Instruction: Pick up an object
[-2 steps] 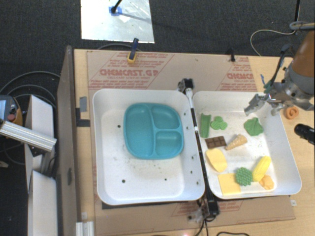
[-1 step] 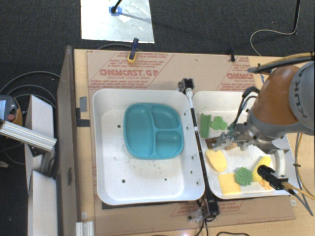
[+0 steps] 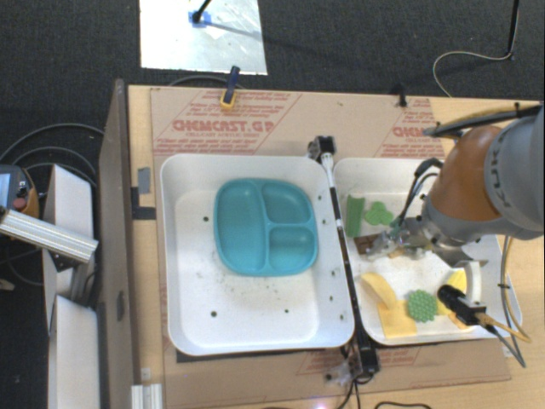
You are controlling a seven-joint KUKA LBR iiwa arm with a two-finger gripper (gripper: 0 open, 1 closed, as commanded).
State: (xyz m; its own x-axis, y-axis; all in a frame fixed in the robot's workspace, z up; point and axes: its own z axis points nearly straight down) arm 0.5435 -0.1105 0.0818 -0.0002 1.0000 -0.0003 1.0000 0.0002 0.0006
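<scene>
**Gripper low in the right bin, grasp unconfirmed**

While the gripper (image 3: 400,244) sits low in the right bin (image 3: 409,170), the likeliest failure is closing on nothing or on the wrong piece — the objects lie crowded around it. A small brown item (image 3: 368,245) is just beside the gripper toward the divider (image 3: 337,220), and it may be nudged away rather than caught. The green pieces (image 3: 366,213) lie just beyond the gripper, toward the bin's far wall; a yellow wedge (image 3: 383,292) and a round green item (image 3: 421,305) lie near it on the bin's near side. A sloppy descent could shove any of these against the wall or pinch two at once.

How the hand stands I cannot tell — the wrist and its cables cover it, and nothing can be seen clamped in it. It appears to be at or near the bin floor, next to the brown item.

The teal tray (image 3: 266,227) lies in the left bin (image 3: 189,254), well apart from the gripper.
</scene>
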